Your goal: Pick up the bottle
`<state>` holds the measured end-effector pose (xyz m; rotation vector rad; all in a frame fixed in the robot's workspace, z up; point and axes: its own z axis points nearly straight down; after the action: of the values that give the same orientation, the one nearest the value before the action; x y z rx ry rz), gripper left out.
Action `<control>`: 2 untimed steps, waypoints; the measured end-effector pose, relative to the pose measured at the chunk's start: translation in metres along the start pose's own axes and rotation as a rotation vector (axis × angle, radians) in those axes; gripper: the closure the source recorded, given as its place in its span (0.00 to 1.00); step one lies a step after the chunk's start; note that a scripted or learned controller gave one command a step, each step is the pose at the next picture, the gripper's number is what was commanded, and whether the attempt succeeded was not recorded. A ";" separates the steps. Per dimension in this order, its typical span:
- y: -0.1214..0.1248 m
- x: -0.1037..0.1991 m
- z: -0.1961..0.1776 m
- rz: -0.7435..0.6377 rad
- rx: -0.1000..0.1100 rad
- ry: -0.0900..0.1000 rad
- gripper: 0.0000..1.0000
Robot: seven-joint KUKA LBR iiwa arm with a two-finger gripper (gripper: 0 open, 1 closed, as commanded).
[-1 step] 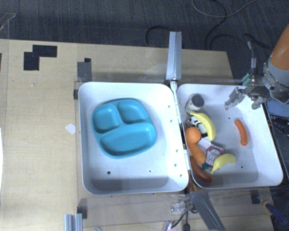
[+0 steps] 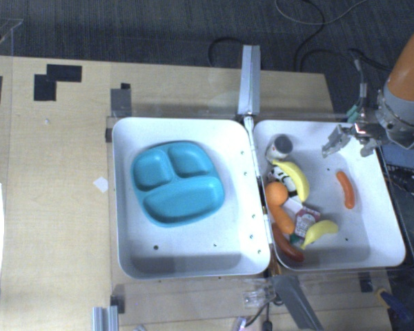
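A: Biggest first: the wooden surface [image 2: 48,205] carries two white bins. The left bin [image 2: 186,264] has a blue divided plate [image 2: 178,183] in it. The right bin [image 2: 372,247] holds the clutter.

B: And the arm?

A: The arm [image 2: 410,81] comes in at the right edge, and its gripper [image 2: 350,142] hangs over the right bin's upper right corner. Its fingers look spread and there's nothing between them, so it's released.

B: Where's the bottle?

A: I take it to be the small grey-capped thing near the bin's upper left, the bottle [image 2: 281,145], just above a banana [image 2: 294,178]. It sits close to the wall between the bins, well apart from the gripper.

B: So what might spoil the grab?

A: Crowding, mostly. The banana, an orange [image 2: 277,194], a carrot [image 2: 283,219], a small carton [image 2: 303,221] and a second banana [image 2: 319,232] pile along that left wall. A finger could strike the wall or the banana and knock the bottle over. The sausage [image 2: 345,189] lies alone, out of the way.
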<state>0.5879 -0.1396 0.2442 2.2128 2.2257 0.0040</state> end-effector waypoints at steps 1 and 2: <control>-0.101 -0.066 0.056 0.382 0.001 -0.001 0.00; -0.100 -0.027 0.046 0.402 0.001 0.000 0.00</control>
<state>0.4881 -0.1667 0.1975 2.6146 1.7396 0.0038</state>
